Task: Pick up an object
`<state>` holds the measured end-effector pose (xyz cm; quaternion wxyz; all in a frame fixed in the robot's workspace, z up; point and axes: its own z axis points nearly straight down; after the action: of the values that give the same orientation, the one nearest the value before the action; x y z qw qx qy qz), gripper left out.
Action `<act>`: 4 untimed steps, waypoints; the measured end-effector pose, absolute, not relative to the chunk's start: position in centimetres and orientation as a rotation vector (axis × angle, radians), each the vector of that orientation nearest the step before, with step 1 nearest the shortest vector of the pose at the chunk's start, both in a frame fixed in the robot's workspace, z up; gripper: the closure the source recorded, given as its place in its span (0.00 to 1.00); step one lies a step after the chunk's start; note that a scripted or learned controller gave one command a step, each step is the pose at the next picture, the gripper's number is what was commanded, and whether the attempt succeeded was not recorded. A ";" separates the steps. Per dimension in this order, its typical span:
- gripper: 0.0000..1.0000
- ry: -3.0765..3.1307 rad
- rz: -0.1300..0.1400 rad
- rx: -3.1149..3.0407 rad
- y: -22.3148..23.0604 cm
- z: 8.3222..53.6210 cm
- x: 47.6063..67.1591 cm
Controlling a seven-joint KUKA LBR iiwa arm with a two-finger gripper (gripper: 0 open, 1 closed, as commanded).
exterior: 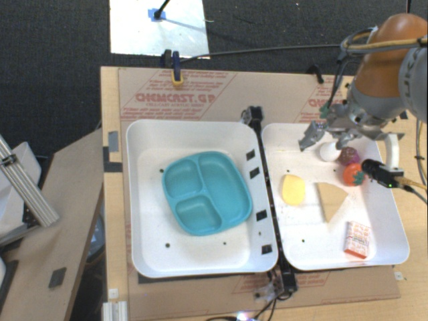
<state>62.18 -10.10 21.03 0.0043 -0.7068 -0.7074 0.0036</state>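
Over the right bin's (401, 246) far end I see my gripper (328, 136) hanging, fingers spread, holding nothing; a white egg (327, 152) lies just beneath, a purple fruit (348, 156) beside.

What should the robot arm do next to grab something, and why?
Probably lower a little toward the white egg-shaped thing. The tool hangs just above it at the back of the right bin, with nothing seen between its fingers. The purple thing and red tomato sit close, so go slowly.
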 end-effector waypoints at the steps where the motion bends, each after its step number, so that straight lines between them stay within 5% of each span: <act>1: 0.00 -2.225 -0.001 -2.219 -10.1 21.7 62.4; 4: 0.00 -2.222 0.000 -2.220 -10.3 8.4 62.0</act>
<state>62.00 -10.26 8.36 0.0003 -0.7067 -0.7075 0.0001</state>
